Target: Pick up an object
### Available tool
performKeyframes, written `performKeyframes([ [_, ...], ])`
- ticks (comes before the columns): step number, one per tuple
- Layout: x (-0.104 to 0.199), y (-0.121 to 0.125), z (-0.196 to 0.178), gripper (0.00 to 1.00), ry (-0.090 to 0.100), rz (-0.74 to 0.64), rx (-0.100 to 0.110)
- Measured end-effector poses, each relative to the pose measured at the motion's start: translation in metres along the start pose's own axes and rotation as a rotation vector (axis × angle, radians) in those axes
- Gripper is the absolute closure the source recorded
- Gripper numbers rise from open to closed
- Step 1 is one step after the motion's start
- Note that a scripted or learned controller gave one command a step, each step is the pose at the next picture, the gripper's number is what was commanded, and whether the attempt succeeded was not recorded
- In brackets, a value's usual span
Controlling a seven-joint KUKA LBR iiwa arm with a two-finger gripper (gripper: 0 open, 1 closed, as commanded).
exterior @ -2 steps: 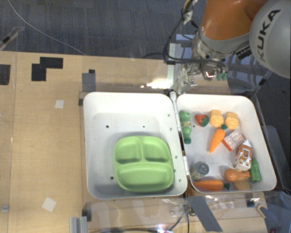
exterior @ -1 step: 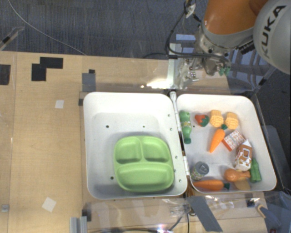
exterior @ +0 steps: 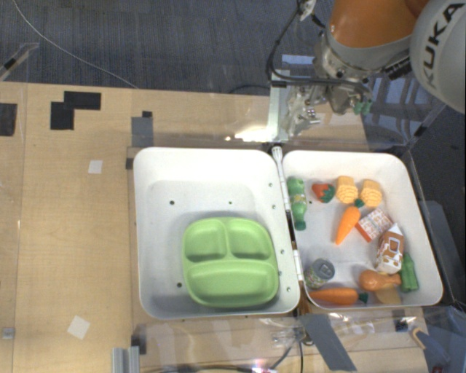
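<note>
Hanging above the far edge of the bench, the gripper (exterior: 314, 109) sat just beyond the far rim of the right bin (exterior: 415, 191), near the seam between the two bins. Whether it was spread or pressed together could not be told, and nothing was seen held in it. The grey arm's orange band (exterior: 368, 20) showed at the top of the view.

The left bin (exterior: 156, 182) carried one green divided plate (exterior: 230, 262), lying flat toward the bin's near right corner, with three compartments facing up.

The right bin held the toy foods. A green vegetable (exterior: 295, 198) lay along the bin's left wall, toward the far end. Beside it, toward the far edge, sat a small red and green piece (exterior: 322, 191), then two yellow corn pieces (exterior: 346, 189) and (exterior: 371, 193) side by side. An orange carrot (exterior: 345, 224) lay tilted near the middle of the bin, its green top toward the corn. A small red and white carton (exterior: 373, 224) lay just beside the carrot on its right, and a larger white and brown carton (exterior: 390, 250) lay nearer the right wall. A round grey can (exterior: 319, 273) stood near the bin's near left corner. Along the near edge lay an orange-red sausage-shaped piece (exterior: 335, 296) and an orange-brown rounded piece (exterior: 378, 280). A green pepper-like piece (exterior: 408, 275) lay against the right wall, touching the larger carton.

All objects lay in the bins, well apart from the gripper.
</note>
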State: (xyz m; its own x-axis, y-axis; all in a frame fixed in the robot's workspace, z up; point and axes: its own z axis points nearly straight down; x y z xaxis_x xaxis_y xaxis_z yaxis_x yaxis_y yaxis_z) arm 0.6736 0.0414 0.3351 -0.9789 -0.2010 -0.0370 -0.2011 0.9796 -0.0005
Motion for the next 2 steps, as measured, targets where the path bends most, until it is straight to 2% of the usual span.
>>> performKeyframes([
  [2,-0.005,0.001,-0.028,1.0,-0.024,-0.002,0.002],
])
